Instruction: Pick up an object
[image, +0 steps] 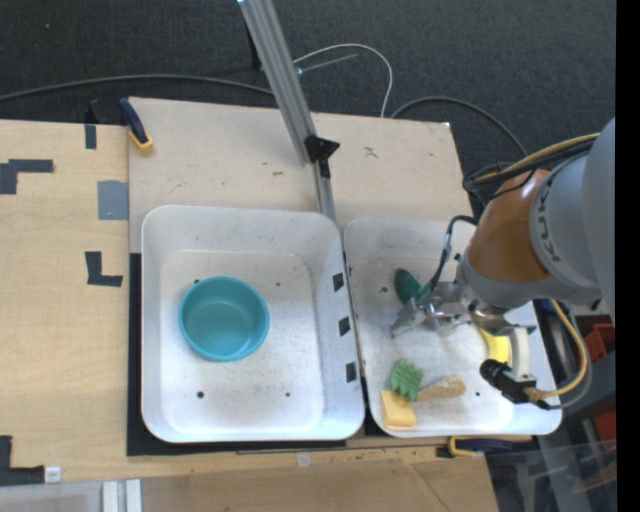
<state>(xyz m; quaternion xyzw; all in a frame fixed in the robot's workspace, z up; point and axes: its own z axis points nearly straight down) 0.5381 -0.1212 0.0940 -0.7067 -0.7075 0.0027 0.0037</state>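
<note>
**Arm down in right bin, nothing lifted yet**

Largest first: the arm (545, 235), grey w/ orange band, reaches in from the right and hangs low over the right bin (372, 250). Left bin (160, 235) sits just beside it, walls touching along the middle, and holds a teal bowl (224, 318) left of centre, upright, well apart from the arm.

Right bin contents: a dark green object (406, 285) near the bin's middle, just beside the gripper (412, 318); a yellow item (497, 343) partly under the wrist on the right side; toward the front wall a green leafy toy (406, 379), a tan stick-like piece (442, 389) touching or nearly touching it, and a yellow block (397, 410) in the front-left corner.

Gripper: metal fingers point left toward the dark green object, tips at bin-floor level. Too small & blurred to say how far apart they stand; can't tell if anything sits between them.

Progress, as a judgement: approach looks done, grasp unconfirmed, lift not yet done. All objects lie on the bin floors. Likely target = dark green object, being closest.
</note>
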